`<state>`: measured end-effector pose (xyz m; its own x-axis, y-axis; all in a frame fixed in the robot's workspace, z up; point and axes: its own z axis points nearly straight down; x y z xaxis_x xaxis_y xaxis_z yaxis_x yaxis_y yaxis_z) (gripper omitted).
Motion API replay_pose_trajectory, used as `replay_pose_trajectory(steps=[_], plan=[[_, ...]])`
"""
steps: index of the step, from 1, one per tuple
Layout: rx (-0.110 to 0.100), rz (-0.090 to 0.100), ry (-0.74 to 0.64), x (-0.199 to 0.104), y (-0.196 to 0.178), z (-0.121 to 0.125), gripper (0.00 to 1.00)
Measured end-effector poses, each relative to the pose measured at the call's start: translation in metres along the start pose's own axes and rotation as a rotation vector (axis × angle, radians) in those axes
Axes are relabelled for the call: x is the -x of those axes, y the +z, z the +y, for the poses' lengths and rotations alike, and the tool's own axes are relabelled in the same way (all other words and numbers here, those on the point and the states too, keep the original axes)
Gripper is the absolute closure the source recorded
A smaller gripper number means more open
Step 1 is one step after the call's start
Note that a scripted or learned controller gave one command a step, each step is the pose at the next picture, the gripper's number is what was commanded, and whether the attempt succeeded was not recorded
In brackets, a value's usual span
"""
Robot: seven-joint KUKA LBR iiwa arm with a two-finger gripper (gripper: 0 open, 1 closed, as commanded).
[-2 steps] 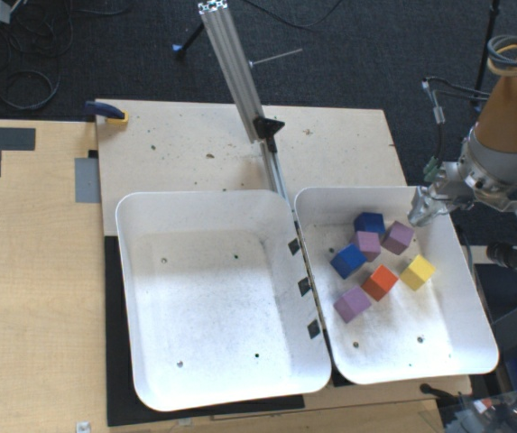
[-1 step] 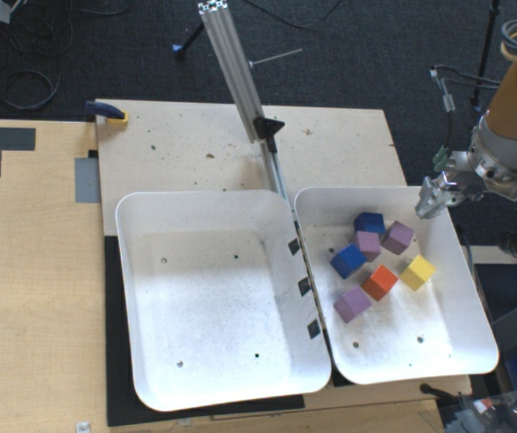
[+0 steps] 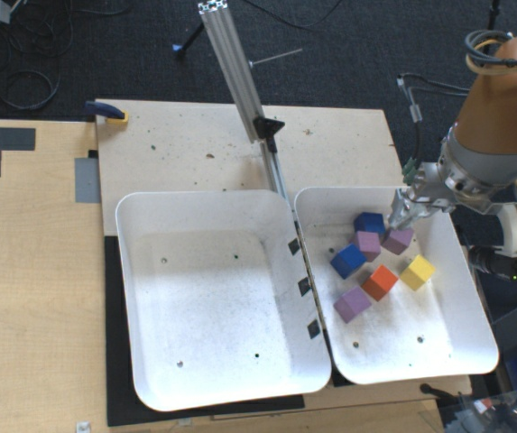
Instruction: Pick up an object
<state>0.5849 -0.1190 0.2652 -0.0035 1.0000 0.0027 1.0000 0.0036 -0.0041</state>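
Blocks lie clustered in the upper half of the right bin [image 3: 475, 332], which sits right of centre in the frame; the left bin [image 3: 150, 242] beside it holds nothing you could pick. You reach in from the right edge with the grey arm, and your gripper [image 3: 399, 216] hangs low over the top of the cluster, tilted down and leftward, probably because that is where the blocks are densest.

Directly at the gripper's tip sits a purple block [image 3: 398, 239], touching or nearly touching it from below. Just left of the tip are a dark blue block [image 3: 368, 223] and a pink block [image 3: 368, 244]. A second blue block [image 3: 348, 261] lies lower and further left. An orange block [image 3: 380, 281] and a yellow block [image 3: 417, 271] rest below the tip, a little apart from it, and another purple block [image 3: 352, 303] lies lowest of all, toward the bin's middle.

Whether the gripper is spread or closed you cannot tell from this angle; its tips blur into the blocks. Nothing is clearly lifted clear of the bin floor, so judge the pick as not yet made, with the purple block at the tip the likeliest target.
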Motion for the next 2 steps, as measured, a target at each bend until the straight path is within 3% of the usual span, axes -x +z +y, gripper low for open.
replay_pose_trajectory(steps=[2], plan=[[0.000,-0.001,0.000,-0.087,0.016,-0.020,1.00]])
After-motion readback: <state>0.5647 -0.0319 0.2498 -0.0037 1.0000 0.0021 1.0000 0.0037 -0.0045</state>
